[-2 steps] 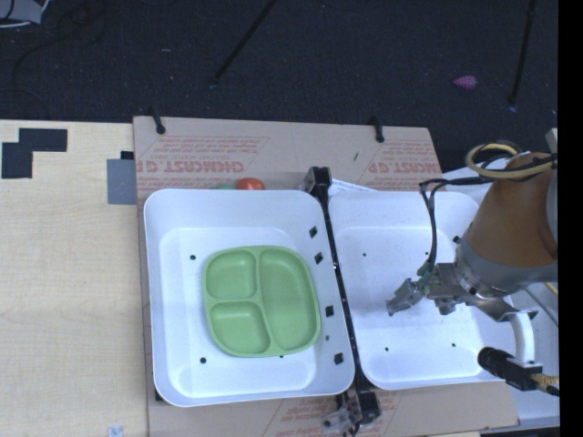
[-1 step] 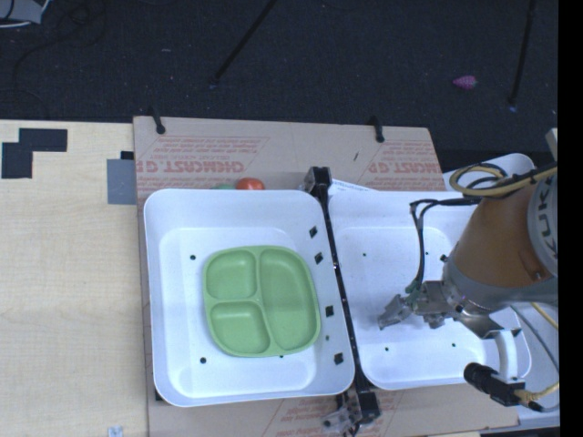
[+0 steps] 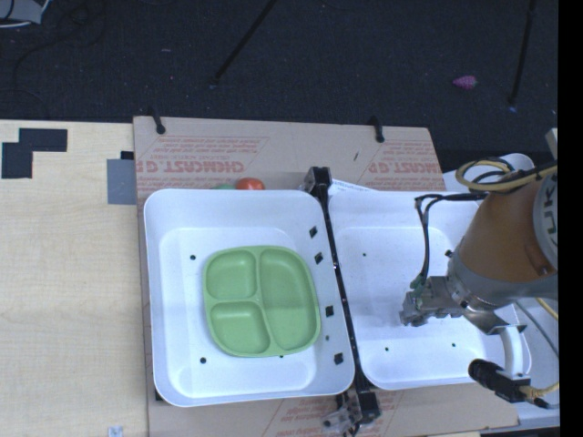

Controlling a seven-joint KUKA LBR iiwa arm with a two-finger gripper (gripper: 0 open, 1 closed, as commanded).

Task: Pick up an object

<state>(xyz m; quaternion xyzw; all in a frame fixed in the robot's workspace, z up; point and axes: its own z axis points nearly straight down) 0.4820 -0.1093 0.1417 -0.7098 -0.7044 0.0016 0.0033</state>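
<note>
Tool (image 3: 417,314) low in right bin (image 3: 392,244), prob. probing for a pick, finger state unclear; green tray (image 3: 261,299) sits left-center, untouched.

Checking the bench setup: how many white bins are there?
2. The left bin holds a green divided plate; the right bin, beside it, has the pincer over it.
</note>
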